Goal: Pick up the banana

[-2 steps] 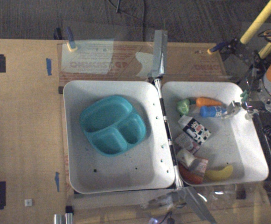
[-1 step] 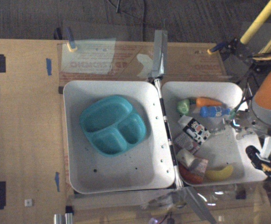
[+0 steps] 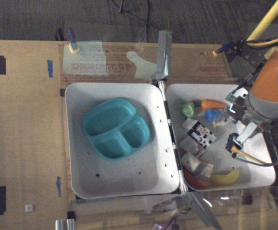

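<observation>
The yellow banana [image 3: 225, 177] lies on its side at the near edge of the right bin [image 3: 258, 169], beside a red item [image 3: 194, 179]. My gripper [image 3: 226, 117] hangs over the middle of the right bin, close to a blue object [image 3: 213, 113] and an orange carrot [image 3: 212, 104]. It is well behind the banana and apart from it. The grey arm with its orange band [image 3: 272, 83] comes in from the right.
The right bin also holds a green round item [image 3: 188, 109], a black-and-white carton [image 3: 200, 132] and a small packet [image 3: 199, 165]. A teal divided plate [image 3: 116, 128] lies in the left bin [image 3: 81, 176]. A metal divider [image 3: 170, 138] runs between the bins.
</observation>
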`<state>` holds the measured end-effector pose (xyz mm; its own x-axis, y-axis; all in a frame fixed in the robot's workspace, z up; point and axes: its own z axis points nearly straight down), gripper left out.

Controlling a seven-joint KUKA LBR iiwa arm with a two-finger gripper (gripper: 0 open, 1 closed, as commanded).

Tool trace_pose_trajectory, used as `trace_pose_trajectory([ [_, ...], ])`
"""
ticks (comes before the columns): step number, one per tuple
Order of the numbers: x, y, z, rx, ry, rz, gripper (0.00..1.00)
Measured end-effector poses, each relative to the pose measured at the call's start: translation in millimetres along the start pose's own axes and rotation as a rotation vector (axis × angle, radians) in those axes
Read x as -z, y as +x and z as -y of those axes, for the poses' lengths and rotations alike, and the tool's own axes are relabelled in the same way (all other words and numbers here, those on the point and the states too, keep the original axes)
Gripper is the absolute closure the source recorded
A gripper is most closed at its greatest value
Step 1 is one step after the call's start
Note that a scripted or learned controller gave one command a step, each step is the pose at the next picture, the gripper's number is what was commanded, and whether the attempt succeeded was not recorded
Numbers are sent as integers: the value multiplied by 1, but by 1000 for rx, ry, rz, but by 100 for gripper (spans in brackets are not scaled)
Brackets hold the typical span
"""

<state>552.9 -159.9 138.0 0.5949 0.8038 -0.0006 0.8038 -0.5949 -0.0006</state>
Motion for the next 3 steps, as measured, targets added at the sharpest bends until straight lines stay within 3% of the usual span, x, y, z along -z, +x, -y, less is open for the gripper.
trace_pose_trajectory([
  [1, -48, -64, 26, -16, 1, 0, 0],
  [2, -39, -66, 25, -21, 0, 1, 100],
  [3, -30, -67, 25, -23, 0, 1, 100],
])
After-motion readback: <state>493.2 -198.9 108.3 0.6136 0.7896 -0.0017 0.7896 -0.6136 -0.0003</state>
